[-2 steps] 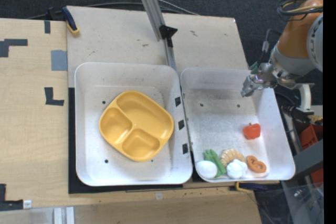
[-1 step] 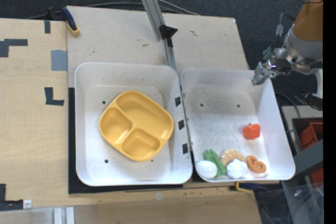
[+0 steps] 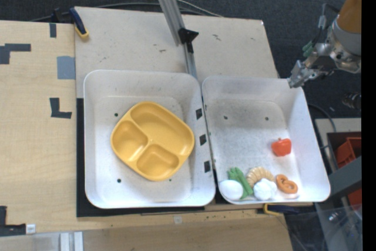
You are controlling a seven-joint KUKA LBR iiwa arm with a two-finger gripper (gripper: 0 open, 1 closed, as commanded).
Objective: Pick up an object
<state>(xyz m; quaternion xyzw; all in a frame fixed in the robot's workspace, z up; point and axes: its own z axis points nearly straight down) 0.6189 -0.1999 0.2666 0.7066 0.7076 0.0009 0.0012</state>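
Clutter sits nearest the camera: along the front wall of the right bin, well below the claw and a little to its left, lie a green leafy piece, two white rounded pieces and, a tan ridged piece and an orange ring, touching or nearly so. Packed against the wall like this, they leave little room for fingers on either side. A red pepper-like toy stands apart from them, closer to the claw and almost straight beneath it in the view, with bare bin floor around it; I judge it the easiest pick of the lot.

Far to the claw's left, the other bin holds a yellow divided plate, lying flat in the middle.

Beyond the toys, the claw hangs just over the right bin's far right corner, above the rim and touching nothing. It carries nothing; whether it is wide or narrow I cannot tell at this size. Placed at the edge, it has not yet committed to any object

The table stretches behind the bins, crossed by a slanting metal rail well to the claw's left
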